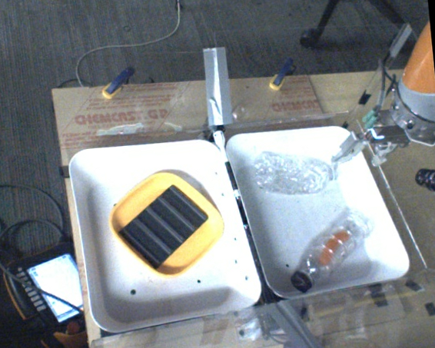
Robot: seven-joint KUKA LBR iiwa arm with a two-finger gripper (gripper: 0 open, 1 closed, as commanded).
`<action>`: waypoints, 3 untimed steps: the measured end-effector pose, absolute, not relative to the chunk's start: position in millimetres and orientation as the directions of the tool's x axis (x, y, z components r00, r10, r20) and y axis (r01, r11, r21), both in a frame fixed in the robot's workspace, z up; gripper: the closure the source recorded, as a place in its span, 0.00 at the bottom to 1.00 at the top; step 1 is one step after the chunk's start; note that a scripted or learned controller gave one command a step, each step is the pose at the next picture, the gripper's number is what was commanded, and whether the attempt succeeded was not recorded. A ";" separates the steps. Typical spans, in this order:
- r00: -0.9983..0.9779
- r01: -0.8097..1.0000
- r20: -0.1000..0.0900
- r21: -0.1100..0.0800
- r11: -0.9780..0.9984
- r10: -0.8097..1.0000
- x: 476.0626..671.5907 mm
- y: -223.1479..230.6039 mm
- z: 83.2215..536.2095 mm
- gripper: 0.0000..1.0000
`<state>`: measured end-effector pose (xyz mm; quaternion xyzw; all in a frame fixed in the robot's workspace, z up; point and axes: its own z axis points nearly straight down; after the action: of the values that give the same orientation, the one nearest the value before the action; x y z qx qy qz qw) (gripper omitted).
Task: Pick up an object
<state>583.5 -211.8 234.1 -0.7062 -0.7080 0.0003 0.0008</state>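
While the tabletop (71, 107) carries two white bins, a yellow tray (168, 222) is seen in the left bin (107, 297). Crumpled clear plastic (291, 172) and a clear bottle (335, 248) lie in the right bin (381, 260). Whether the hand (372, 139) is wide or narrow cannot be told.

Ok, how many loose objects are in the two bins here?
3. A yellow and black object lies in the left bin. In the right bin, crumpled clear plastic sits near the back and a clear bottle near the front. Nothing appears hidden.
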 end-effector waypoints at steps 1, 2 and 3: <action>-0.082 0.997 0.001 0.001 0.082 0.997 555.7 -202.5 94.3 0.00; -0.248 0.969 -0.010 0.009 0.248 0.969 562.5 -196.5 91.7 0.00; -0.114 0.993 -0.006 0.012 0.114 0.993 618.5 -178.1 90.5 0.00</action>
<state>618.5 -178.1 90.5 -0.6655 -0.7464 -0.0024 -0.0060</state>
